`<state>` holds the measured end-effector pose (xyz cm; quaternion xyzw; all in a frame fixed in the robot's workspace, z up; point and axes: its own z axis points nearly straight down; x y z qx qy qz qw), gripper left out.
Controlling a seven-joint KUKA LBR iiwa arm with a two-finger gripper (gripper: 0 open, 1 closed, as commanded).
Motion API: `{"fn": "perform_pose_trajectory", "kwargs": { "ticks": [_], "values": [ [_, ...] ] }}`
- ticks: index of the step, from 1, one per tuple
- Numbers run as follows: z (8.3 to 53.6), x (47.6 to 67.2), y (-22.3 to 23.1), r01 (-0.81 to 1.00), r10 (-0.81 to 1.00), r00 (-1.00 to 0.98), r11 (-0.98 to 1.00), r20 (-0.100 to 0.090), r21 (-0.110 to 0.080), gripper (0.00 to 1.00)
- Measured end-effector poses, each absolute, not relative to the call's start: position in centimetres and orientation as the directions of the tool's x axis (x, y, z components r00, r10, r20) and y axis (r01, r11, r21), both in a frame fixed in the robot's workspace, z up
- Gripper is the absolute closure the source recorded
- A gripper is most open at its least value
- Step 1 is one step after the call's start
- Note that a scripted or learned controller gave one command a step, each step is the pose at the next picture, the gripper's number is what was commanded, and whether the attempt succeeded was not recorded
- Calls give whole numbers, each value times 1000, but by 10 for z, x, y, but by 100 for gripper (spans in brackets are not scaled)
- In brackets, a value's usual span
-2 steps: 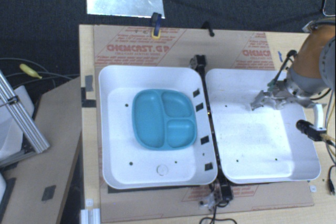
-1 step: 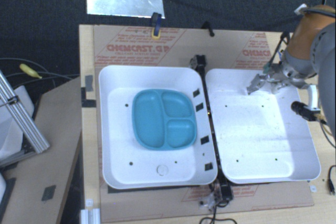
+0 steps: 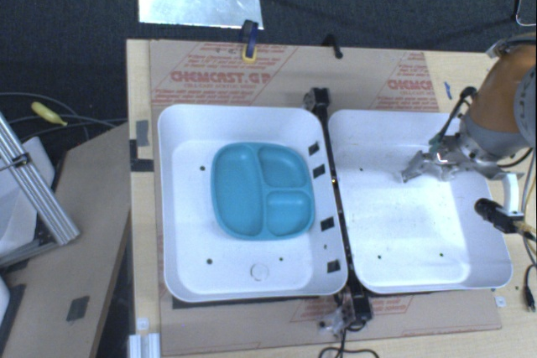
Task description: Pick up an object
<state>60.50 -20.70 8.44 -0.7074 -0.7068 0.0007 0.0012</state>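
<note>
Left bin (image 3: 180, 180): teal three-compartment plate (image 3: 262, 189)

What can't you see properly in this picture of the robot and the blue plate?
- The claw over the right bin: too small and blurry in the camera view to tell whether it grips anything.
- The arm: cut off by the right edge.
- The small round mark in the left bin, below the blue divided plate: too faint to identify.

Claw (image 3: 413, 173) low, pointing left, arm angled
</note>
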Motion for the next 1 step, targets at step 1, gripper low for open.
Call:
{"fn": "perform_pose_trajectory", "kwargs": {
  "ticks": [1],
  "values": [
    [85, 593, -206, 1000, 1000, -1, 1, 0, 0, 0]
  ]
}}
